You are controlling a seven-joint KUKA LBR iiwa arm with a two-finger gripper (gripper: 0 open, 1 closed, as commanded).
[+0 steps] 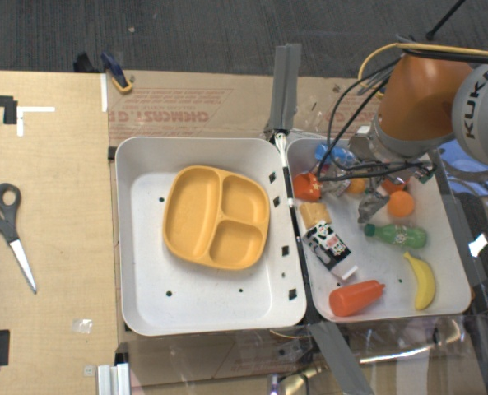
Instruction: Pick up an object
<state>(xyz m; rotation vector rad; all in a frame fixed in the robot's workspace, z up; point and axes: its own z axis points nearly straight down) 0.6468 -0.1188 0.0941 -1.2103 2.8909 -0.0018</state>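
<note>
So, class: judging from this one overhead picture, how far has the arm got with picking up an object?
Done: the gripper has been brought over the right bin, low among the toys near the green bottle and orange ball. In hand: nothing is visibly between its fingers. Left: gripping and lifting one item; the banana, red bottle and the others lie on the bin floor.

The arm (429,97) hangs over the right bin (453,299) above an orange fruit (401,205) and green bottle (398,235).

Two white bins (128,245) — one yellow plate (216,217), one banana (423,281), one green bottle (398,235).
</note>
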